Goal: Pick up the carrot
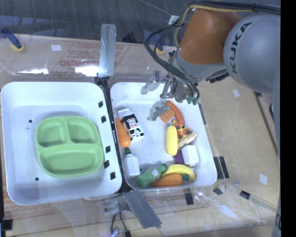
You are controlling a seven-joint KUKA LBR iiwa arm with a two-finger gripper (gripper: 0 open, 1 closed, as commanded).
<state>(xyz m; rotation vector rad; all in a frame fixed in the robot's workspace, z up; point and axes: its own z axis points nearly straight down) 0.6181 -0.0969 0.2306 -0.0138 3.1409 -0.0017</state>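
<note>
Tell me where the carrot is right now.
The carrot lies in the right bin, along its left wall beside the divider, just left of the small milk carton, well left of the gripper.

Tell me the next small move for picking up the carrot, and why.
Probably shift the gripper toward the left wall of the right white bin before lowering. The gripper hangs over the bin's upper middle, near a red sausage-shaped toy, while the orange carrot lies against the left wall, beside the small milk carton. A second orange piece lies at the bin's near edge.

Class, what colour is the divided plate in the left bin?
Green, seen in the camera view.
</note>
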